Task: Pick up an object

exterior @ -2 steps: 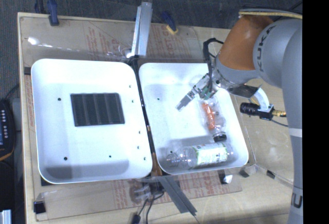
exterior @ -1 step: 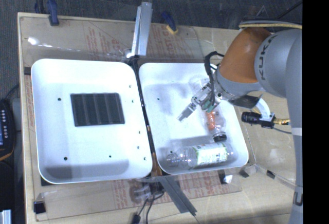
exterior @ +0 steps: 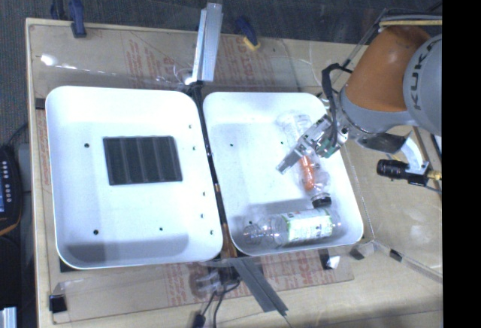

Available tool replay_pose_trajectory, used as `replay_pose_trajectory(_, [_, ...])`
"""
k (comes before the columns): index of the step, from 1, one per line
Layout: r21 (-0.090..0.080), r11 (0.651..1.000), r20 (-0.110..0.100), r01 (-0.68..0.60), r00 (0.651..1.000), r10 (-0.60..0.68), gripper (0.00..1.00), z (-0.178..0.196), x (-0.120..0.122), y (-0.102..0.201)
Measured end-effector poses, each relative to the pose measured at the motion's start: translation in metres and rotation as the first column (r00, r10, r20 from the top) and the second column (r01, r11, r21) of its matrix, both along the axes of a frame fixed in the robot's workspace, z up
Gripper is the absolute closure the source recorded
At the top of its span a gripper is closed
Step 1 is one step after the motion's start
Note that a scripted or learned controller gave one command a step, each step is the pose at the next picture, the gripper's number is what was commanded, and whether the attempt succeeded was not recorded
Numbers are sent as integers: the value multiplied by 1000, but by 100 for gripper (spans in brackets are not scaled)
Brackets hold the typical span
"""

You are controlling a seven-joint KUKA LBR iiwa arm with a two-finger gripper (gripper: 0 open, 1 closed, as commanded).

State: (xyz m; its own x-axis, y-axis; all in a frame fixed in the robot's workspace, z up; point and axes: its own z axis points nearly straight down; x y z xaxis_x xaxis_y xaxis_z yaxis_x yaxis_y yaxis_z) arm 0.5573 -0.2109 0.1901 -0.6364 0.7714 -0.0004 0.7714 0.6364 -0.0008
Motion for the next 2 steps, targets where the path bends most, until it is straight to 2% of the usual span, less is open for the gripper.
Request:
replay_pose_trajectory(1, [0, 1000, 0, -3, 1000, 3, 100, 10, 1, 0])
replay_pose_trajectory(2, [-1, 1000, 0, -4, 1000, 4, 0, 10, 1, 0])
